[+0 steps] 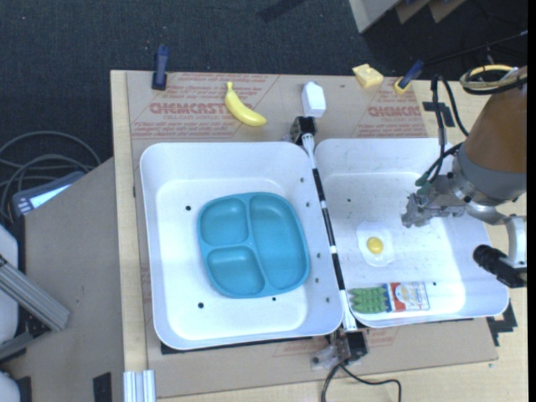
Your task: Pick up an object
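Two loose things lie in the right-hand shallow white plastic bin [444,162] with me: a flat toy fried egg, white with a yellow yolk [375,247], and a flat printed packet with green and red panels [389,298], which sits just in front of the egg against the bin's near wall. My gripper [416,209] hangs just to the right of the egg and a little behind it, apart from it, with nothing between its tips; how wide it stands I cannot tell from this slant. I judge the egg the nearest candidate, and the trouble is its thinness: it lies flush on the floor, so my tips may skate over it or shove it away. Coming down offset from the egg as I am now, I would close on air. To the left of the egg, the other white bin [167,174] holds a blue three-compartment tray [251,244].
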Motion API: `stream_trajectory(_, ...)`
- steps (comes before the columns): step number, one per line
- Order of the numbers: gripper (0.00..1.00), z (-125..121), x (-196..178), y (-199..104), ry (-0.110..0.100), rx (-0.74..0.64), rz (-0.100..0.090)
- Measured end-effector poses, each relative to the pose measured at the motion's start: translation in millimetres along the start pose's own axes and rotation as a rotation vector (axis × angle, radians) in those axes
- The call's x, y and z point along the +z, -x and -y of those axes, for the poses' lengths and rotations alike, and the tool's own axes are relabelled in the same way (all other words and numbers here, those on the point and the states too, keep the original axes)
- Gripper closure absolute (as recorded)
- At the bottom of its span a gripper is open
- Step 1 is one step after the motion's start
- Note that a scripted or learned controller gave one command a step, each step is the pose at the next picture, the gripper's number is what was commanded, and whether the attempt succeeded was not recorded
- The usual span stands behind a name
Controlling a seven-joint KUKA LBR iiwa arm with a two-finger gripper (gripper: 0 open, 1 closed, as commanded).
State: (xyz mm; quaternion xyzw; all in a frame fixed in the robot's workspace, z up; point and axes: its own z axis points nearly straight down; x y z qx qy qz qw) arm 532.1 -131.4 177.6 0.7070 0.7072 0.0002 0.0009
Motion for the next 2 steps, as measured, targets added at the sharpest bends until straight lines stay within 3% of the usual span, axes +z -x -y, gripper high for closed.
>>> stream_trajectory(1, 0.00, 0, 0, 0, -0.001, 0.000, 0.000)
stream_trajectory(2, 0.00, -5, 75, -30, -0.003, -0.001, -0.001)
